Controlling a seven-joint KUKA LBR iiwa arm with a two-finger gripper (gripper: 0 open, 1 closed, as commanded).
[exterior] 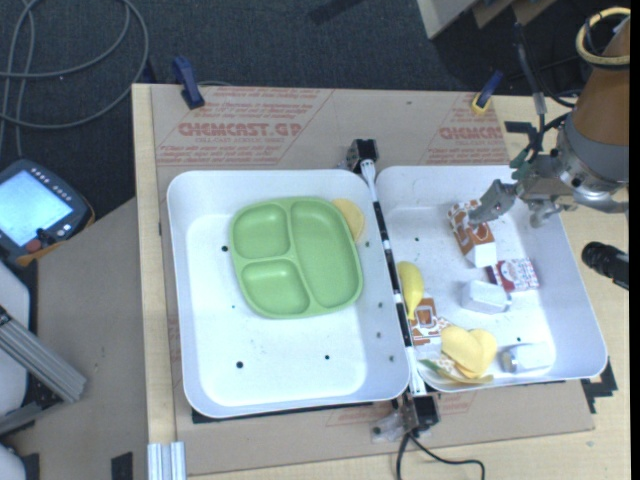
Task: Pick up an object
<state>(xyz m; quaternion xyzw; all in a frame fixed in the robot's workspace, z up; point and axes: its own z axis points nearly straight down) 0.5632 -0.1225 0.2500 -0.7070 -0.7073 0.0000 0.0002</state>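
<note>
The red-and-white packet [470,226] lies in the right bin [575,298], at its upper end, the likeliest target since the claw [497,200] hangs just beside it. Whether the claw is apart or together I cannot tell. Below the packet sit a white block [485,296], a banana [411,286] and a yellow toy [468,350].

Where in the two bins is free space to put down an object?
Left bin: bare floor in front of the green divided plate, and a strip along its left wall. Right bin: a bare patch at the back left, beside the divider. Its middle and front are crowded with packets and yellow pieces; the gripper hangs over the back right.
</note>
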